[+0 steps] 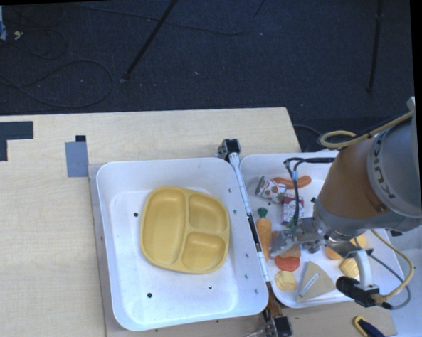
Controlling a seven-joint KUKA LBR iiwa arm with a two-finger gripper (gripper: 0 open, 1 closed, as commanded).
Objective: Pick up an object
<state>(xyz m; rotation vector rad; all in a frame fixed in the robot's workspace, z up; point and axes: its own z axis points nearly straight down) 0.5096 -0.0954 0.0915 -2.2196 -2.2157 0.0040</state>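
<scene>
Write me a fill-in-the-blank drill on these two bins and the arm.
1. The yellow divided tray lies in the ____ bin of the camera view.
2. The tray has ____ compartments.
3. The arm's hand is over the ____ bin, among small toy foods.
4. The carrot beside the hand is coloured ____.

Missing words: left; three; right; orange

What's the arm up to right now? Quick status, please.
Gripper low in the right bin, among toy food. Nothing seen between its fingers. Carrot and red piece crowd close. Yellow tray sits in the left bin.
</scene>
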